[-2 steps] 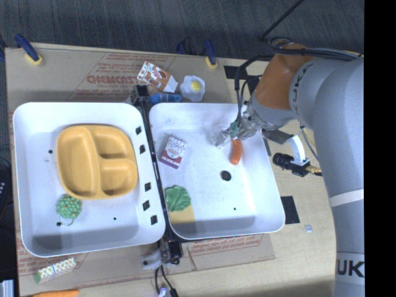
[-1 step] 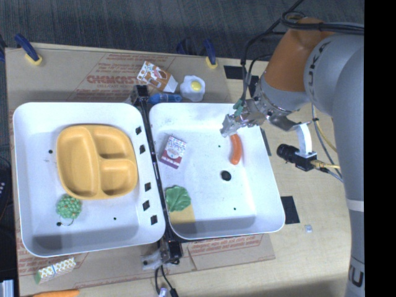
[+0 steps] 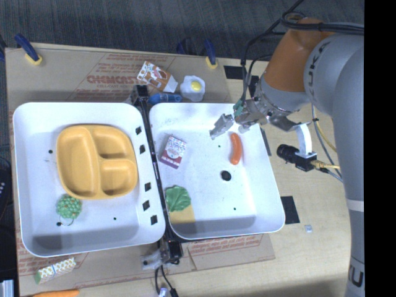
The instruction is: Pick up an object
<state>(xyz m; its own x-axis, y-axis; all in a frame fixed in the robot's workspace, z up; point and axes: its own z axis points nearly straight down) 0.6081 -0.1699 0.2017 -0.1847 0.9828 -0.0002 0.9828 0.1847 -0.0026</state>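
Observation:
My gripper point(image 3: 231, 127) hangs over the back right part of the right bin point(image 3: 266, 190), fingers open with nothing between them. Just below it an orange sausage point(image 3: 235, 148) lies on the bin floor, apart from the fingertips. A small red-and-white carton point(image 3: 174, 151) lies to the left in the same bin. A green leafy piece on a yellow slice point(image 3: 178, 200) rests near the bin's front left corner.
The left bin point(image 3: 25, 166) holds a yellow divided plate point(image 3: 97, 161) and a green broccoli point(image 3: 68, 206). Behind the bins sit a carton point(image 3: 152, 74), a blue item point(image 3: 164, 98) and a white-and-yellow egg point(image 3: 193, 87). A black spot point(image 3: 226, 176) marks the right bin's floor.

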